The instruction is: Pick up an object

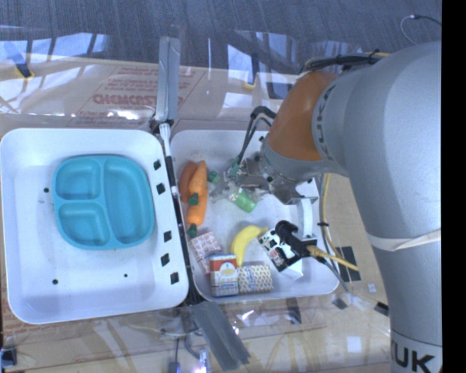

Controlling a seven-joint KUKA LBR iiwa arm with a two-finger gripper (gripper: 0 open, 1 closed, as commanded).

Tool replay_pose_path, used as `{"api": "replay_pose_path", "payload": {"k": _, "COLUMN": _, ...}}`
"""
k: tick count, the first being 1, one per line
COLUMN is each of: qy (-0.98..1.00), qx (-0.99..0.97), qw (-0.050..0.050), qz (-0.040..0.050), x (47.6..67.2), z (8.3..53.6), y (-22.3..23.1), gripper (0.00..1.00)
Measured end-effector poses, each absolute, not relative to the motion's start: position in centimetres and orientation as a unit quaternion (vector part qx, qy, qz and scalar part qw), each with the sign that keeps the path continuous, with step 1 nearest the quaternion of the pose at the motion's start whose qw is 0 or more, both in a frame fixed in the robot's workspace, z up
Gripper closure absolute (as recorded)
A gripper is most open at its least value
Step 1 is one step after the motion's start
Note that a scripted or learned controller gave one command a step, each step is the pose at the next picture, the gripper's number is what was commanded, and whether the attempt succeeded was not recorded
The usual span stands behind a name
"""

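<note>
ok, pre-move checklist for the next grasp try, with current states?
1. Gripper over right bin: ok.
2. Object between fingers: cannot tell, wrist hides them.
3. Green piece just below gripper, near enough to try: ok.
4. Carrots by left wall, apart from gripper: ok.
5. Banana and boxes at front, clear of arm: ok.
6. Blue tray in left bin, out of path: ok.

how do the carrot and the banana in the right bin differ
The carrot is orange with green at its ends; the banana is plain yellow. The carrot looks longer and lies straight along the bin's left wall; the banana is curved and sits nearer the bin's middle. The carrot lies further from the camera, the banana nearer the small boxes. Both are toy foods lying flat in the right bin.
</note>
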State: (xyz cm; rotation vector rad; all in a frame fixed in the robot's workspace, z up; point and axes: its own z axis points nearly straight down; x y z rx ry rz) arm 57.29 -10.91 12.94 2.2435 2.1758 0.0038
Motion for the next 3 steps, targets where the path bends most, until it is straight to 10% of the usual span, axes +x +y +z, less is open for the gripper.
{"api": "replay_pose_path", "payload": {"k": 1, "qy": 0.723, "qx": 0.691, "qw": 0.006, "qz": 0.0027, "x": 60.9, "z": 9.8, "y": -12.5, "gripper": 0.00}}
{"api": "replay_pose_path", "payload": {"k": 2, "qy": 0.725, "qx": 0.689, "qw": 0.006, "qz": 0.0012, "x": 61.0, "z": 10.6, "y": -12.4, "gripper": 1.00}}
{"api": "replay_pose_path", "payload": {"k": 3, "qy": 0.729, "qx": 0.684, "qw": -0.001, "qz": -0.0015, "x": 62.9, "z": 22.8, "y": -1.2, "gripper": 1.00}}
